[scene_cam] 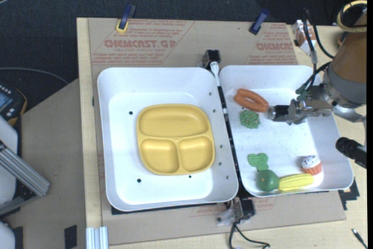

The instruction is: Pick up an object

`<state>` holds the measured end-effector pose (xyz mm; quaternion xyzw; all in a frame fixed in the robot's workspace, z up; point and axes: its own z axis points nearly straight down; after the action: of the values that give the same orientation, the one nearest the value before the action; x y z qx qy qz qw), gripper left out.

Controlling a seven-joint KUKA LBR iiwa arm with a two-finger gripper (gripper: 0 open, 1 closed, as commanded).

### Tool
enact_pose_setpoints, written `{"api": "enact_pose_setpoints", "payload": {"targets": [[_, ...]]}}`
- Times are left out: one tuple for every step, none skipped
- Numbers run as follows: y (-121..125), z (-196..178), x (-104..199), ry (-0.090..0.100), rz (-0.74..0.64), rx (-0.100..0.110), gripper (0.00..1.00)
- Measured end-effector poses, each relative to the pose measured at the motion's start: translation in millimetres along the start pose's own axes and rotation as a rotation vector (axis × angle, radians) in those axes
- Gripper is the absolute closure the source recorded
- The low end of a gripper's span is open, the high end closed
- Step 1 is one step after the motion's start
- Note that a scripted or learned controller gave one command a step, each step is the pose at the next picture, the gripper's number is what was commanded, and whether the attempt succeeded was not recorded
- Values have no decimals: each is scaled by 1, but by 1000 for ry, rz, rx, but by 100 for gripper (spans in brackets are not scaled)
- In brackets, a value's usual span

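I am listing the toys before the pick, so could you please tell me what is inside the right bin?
The right bin holds a hot dog, a green broccoli piece, a green pepper, a corn cob and a cupcake. The gripper and arm cover part of the floor.

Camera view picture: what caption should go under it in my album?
Robot gripper reaches toward a toy carrot in the right bin.

Two white bins (111, 125) (326, 178) at frame centre; one yellow tray (175, 138) left; right, one sausage (252, 100), one broccoli (250, 119), one corn cob (296, 182), one cupcake (312, 165), two green toys (257, 159) (268, 180).
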<state>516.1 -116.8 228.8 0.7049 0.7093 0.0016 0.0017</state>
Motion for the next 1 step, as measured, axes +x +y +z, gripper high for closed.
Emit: {"api": "enact_pose_setpoints", "payload": {"targets": [[55, 1, 31, 0, 0, -1, 100]]}}
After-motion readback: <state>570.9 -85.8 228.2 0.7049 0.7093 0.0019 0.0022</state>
